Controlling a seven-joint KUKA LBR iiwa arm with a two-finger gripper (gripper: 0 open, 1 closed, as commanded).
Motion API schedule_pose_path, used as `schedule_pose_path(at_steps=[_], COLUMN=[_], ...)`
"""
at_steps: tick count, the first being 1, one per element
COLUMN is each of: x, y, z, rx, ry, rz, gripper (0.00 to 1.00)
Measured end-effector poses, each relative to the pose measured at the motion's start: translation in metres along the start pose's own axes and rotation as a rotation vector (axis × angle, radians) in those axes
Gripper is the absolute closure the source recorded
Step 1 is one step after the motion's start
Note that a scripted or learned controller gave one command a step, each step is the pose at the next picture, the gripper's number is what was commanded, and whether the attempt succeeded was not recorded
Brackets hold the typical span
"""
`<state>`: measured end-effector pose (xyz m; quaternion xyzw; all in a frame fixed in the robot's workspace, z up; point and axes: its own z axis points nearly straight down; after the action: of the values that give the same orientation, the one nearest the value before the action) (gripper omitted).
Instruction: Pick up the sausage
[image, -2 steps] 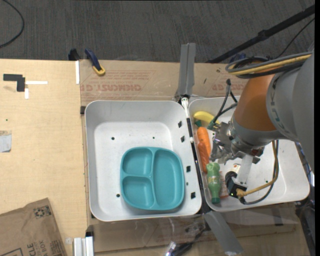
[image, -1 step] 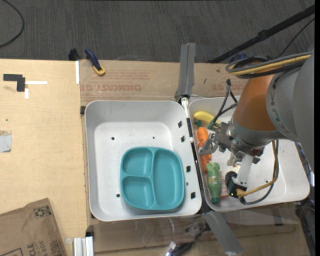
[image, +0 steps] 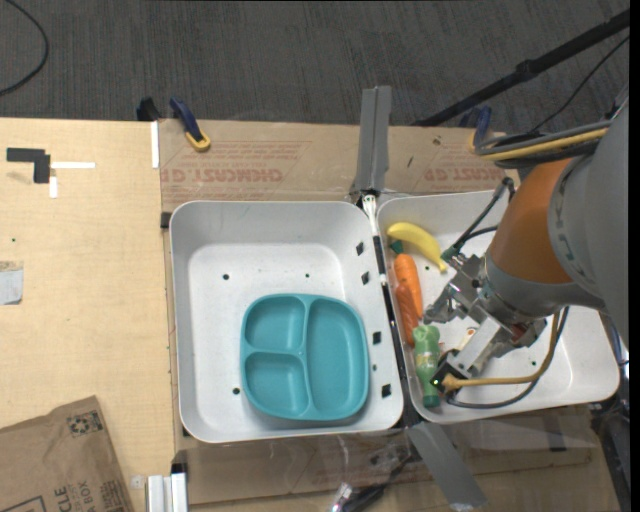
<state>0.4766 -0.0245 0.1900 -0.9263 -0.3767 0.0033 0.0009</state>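
smooth teal three-compartment plate (image: 304, 357) in glossy white left bin (image: 200, 300)

Banana (image: 415, 241), carrot (image: 406, 285) and green bottle (image: 428, 350) crowd the right bin's (image: 590, 375) left wall.

My bench (image: 80, 300), a pale wooden top, meets dark grey carpet (image: 250, 50) along its far edge, where black cables (image: 25, 55) trail; flattened cardboard (image: 270, 165) covers the far side, another piece (image: 60, 460) the near-left corner.
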Motion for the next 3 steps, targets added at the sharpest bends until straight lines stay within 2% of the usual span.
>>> schedule_pose_path(at_steps=[1, 2, 3], x=[0.053, 0.14, 0.144], y=[0.061, 0.056, 0.08], z=[-0.001, -0.001, -0.002], rx=[-0.002, -0.003, -0.003], ry=[0.0, 0.0, 0.001], rz=[0.128, -0.03, 0.185], gripper=[0.0, 0.0, 0.0])
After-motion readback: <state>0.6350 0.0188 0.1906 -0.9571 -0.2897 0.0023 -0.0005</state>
